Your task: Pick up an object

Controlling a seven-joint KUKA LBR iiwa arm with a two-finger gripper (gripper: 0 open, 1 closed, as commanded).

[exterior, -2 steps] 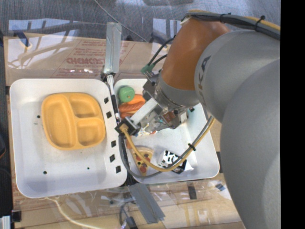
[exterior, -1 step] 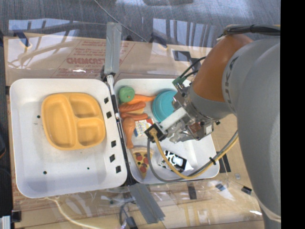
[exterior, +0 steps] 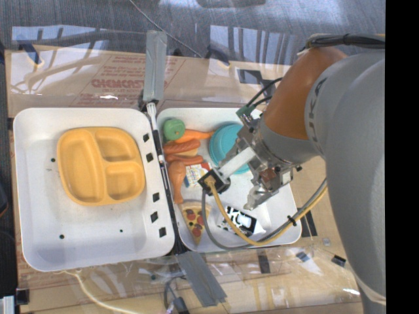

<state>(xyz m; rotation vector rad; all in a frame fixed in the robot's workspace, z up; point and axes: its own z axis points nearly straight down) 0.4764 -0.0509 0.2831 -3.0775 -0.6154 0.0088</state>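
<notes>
Hovering over right bin (exterior: pixel 283 216), gripper (exterior: pixel 260 193) just beside teal bowl (exterior: pixel 222 142); grip state cannot be told. No object seen held, so pick judged not yet done.

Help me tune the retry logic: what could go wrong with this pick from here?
1. The gripper hangs over the right bin between the teal dish and the black-and-white piece; descending here, it may close on nothing.
2. The carrot and green ball lie crowded beside the dish, so a grab there could shove neighbours or slip off.
</notes>
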